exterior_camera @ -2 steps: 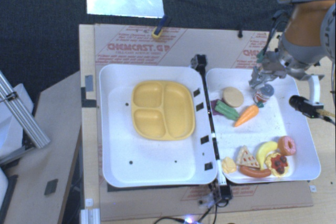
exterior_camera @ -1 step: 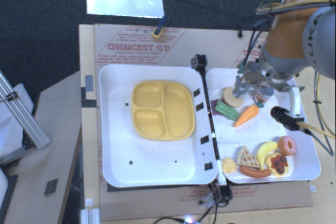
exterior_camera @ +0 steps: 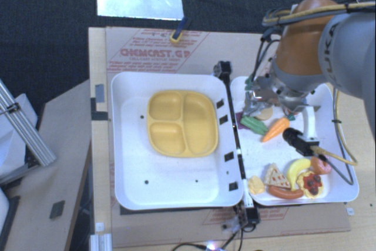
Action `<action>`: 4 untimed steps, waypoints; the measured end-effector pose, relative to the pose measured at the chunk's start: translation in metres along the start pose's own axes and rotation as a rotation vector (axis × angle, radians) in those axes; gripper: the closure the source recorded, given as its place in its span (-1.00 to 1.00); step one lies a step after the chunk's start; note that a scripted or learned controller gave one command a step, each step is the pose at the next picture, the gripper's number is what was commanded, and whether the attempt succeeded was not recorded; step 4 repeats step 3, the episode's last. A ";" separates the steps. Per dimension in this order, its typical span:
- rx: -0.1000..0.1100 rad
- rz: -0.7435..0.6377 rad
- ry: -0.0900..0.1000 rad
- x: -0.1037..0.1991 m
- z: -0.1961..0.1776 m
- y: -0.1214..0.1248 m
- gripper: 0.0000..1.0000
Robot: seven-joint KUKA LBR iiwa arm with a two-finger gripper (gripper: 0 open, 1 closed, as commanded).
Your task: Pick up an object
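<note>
My fingers (exterior_camera: 258, 104) over right bin's (exterior_camera: 346, 185) far-left part; grip state, cannot tell. Carrot (exterior_camera: 275, 130) just beside, long axis diagonal, tip near-left. Green pod (exterior_camera: 253, 124) touching it.

I can read red print, "CHEMCAST GP", on the cardboard sheet (exterior_camera: 155, 51) under the bins. The smaller red lines around it are too blurred for me to read.
</note>
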State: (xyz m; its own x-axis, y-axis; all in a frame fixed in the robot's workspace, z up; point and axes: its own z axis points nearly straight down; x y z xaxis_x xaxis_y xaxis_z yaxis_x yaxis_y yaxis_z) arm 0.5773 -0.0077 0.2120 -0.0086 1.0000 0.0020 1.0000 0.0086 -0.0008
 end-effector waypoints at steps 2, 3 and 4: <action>-0.002 0.002 -0.001 0.018 -0.015 -0.013 1.00; -0.003 0.003 -0.001 0.017 -0.021 -0.005 1.00; -0.003 0.003 -0.001 0.017 -0.021 -0.005 1.00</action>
